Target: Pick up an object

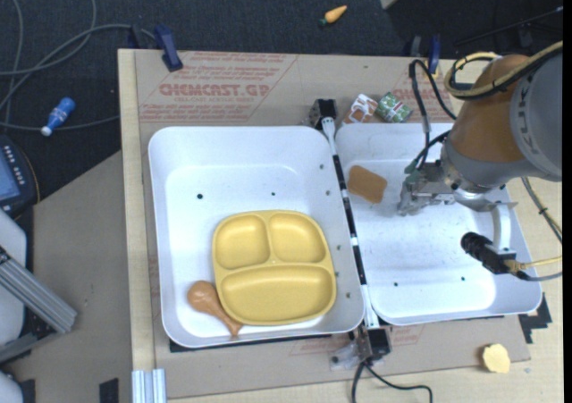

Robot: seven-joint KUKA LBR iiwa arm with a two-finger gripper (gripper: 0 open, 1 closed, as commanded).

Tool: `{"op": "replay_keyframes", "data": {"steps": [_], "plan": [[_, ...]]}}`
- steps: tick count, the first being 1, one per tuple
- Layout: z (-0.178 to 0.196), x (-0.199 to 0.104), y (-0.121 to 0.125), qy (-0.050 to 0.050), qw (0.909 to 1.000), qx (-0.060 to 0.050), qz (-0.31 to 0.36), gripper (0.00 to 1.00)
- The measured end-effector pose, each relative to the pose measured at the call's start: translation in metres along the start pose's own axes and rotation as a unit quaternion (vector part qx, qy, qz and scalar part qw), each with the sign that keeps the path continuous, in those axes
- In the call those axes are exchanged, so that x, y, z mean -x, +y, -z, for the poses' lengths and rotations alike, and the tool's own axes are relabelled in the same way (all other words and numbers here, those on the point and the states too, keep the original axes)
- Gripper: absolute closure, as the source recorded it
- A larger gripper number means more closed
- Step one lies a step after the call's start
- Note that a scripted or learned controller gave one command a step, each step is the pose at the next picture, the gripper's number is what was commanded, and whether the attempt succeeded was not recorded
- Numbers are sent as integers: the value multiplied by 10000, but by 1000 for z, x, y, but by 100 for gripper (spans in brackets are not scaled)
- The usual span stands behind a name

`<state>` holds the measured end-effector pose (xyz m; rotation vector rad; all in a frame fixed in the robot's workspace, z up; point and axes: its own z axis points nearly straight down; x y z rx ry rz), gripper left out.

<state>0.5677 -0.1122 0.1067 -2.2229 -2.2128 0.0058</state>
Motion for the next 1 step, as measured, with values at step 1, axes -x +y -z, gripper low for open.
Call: {"op": "replay_keyframes", "data": {"steps": [1], "plan": [[10, -2, 3, -3, 10000, 34, 16, 100]]}}
